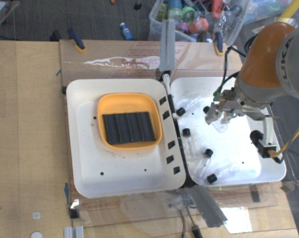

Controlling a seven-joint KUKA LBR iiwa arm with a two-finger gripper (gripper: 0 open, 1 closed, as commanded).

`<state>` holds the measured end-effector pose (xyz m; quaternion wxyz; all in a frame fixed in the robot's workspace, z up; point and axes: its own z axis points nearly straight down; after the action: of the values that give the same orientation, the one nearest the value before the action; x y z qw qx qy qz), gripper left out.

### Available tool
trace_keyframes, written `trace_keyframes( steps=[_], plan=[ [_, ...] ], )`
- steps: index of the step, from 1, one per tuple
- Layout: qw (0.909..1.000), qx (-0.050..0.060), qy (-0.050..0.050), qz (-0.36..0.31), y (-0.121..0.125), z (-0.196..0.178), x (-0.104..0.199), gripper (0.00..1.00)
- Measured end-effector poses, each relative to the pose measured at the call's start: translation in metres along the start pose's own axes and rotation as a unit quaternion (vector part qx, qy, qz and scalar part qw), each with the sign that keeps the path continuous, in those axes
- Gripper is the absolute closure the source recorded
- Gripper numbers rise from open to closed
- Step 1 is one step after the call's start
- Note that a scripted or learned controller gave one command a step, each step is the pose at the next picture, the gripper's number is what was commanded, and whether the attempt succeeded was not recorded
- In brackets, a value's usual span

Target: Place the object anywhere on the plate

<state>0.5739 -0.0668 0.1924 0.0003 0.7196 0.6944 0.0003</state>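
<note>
Camera view: orange plate [130, 103] bearing dark ridged block [128, 127] in left bin [85, 172]; jaws' state unclear.

Dark grey carpet floor [65, 9] lay behind the light wooden bench [21, 133], with a clear plastic tub of colourful toys [204, 6].

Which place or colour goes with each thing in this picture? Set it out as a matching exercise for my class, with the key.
Things:
1. plate
2. dark ridged block
3. gripper
4. clear tub of toys

Matches:
A. over the right bin
B. beyond the bins, at the top
C. yellow, in the left bin
D. lying on the plate

Pairs: 1-C, 2-D, 3-A, 4-B
</note>
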Motion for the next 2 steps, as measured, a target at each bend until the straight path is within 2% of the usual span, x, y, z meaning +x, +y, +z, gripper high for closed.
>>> trace_keyframes(
  steps=[1,2],
  plan=[
    [0.9998,0.0,0.0,-0.021,0.027,-0.012,0.024,1.0],
    [0.9925,0.0,0.0,-0.122,0.071,-0.029,0.048,1.0]
  ],
)
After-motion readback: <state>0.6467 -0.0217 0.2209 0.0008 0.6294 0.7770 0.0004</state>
